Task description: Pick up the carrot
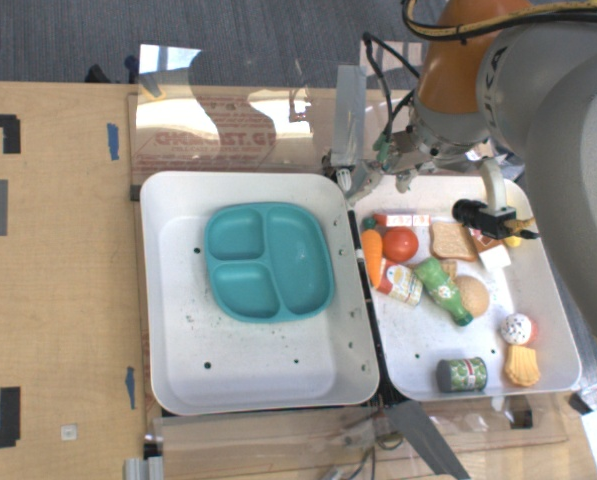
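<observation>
Hovering: my gripper (403, 173) over right bin (553, 298) back edge
Fingers: can't tell the state
Carrot (373, 257): left wall, beside tomato (401, 244)

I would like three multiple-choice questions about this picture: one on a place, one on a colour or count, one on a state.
1. Where does the carrot lie?
A. on the teal plate
B. in the right bin, by its left wall
C. on the cardboard

2. How many compartments does the teal plate have?
A. two
B. three
C. five

3. How is the green can placed?
A. on its side
B. upright
C. on the plate

Answers: 1 B, it lies along the right bin beside the tomato. 2 B, ridges divide it into three. 3 A, its label faces up.
</observation>
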Motion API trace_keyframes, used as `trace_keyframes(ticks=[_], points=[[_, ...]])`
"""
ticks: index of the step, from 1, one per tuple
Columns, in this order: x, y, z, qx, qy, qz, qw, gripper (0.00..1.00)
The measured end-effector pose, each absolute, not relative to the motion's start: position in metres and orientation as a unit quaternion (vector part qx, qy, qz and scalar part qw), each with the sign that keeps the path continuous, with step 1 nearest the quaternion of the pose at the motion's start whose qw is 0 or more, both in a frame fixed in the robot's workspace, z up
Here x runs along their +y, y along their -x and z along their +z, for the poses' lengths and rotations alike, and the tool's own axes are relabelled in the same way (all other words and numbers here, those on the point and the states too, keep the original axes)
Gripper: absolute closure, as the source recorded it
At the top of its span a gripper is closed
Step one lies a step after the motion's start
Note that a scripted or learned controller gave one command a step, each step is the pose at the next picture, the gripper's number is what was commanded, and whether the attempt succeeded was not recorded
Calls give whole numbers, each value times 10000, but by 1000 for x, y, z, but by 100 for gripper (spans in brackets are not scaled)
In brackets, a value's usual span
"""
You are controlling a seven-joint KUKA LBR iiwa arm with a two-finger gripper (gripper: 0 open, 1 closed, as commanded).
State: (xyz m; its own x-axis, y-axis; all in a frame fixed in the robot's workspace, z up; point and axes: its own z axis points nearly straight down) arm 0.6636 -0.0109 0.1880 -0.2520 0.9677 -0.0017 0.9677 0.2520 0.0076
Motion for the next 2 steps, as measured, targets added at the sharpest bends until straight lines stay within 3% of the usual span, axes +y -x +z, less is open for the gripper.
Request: trace_keyframes(ticks=[1,2], points=[[-37,-600,185,8001,-5999,-2,4,0],[-71,-632,185,7196,-6944,1,15,0]])
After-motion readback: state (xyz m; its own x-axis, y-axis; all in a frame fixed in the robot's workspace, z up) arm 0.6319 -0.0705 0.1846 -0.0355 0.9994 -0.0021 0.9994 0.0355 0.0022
